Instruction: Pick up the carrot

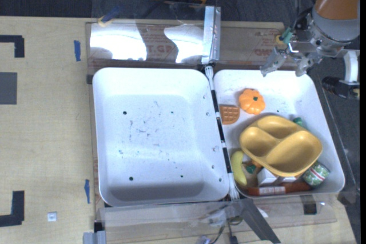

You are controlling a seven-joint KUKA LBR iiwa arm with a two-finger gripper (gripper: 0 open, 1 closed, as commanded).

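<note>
A yellow curved plastic bowl [280, 146] hides much beneath it; at one o'clock, the two-finger gripper [286, 66] hangs spread apart, empty.

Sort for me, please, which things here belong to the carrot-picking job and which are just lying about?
Job: hand, open at the far rim of the right bin.
Lying about: small pumpkin, waffle, yellow divided dish, banana, green can, left bin.

hand [285, 64] open above right bin [325, 101] far rim | yellow bowl [280, 144], small pumpkin [251, 100], waffle [229, 114] inside
</note>
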